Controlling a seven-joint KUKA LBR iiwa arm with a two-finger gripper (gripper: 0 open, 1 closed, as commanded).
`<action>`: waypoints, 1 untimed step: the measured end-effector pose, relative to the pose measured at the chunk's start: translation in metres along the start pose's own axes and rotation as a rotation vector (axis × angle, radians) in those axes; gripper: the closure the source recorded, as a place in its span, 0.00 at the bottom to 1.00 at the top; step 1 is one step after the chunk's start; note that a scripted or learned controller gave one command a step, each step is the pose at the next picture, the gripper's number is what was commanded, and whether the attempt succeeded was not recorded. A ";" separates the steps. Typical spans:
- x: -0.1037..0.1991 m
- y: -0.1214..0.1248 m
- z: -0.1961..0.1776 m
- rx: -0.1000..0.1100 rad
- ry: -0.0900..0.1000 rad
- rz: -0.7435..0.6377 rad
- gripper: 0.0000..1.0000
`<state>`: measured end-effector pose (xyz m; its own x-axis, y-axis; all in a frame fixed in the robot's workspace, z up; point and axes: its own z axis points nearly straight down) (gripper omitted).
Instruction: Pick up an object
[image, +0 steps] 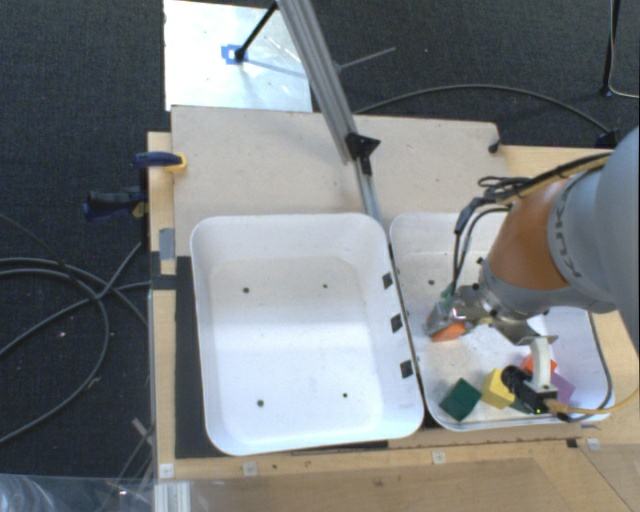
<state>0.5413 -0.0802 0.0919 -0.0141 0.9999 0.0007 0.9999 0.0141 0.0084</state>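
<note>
Reaching in from the right of the frame, the grey arm with its orange band (528, 248) has its hand (447, 312) low inside the right-hand shallow white bin (428, 258), close to that bin's left wall and about midway down it. A small orange object (452, 332) lies directly beneath the hand, touching it or very nearly so. It shows as a bright, rounded patch, half covered from above, so its full shape is hard to read. Whether the hand is open or closed on it cannot be told from this angle. Judging by that, the approach looks made, but the pick is not yet shown as done: nothing is visibly lifted clear of the bin floor, so the grasp and the raise remain. Lower in the same bin, toward the bottom right of the frame, sit a dark green block (461, 399), a yellow block (497, 389) just beside it, and a pale purple piece (563, 386) further right, all apart from the hand. The left-hand shallow white bin (290, 330) rests beside it on the pale bench (300, 160).
</note>
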 end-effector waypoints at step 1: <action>0.053 0.042 -0.102 -0.002 0.001 0.003 1.00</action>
<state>0.5818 -0.0271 0.1944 -0.0114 0.9999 0.0017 0.9999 0.0114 0.0102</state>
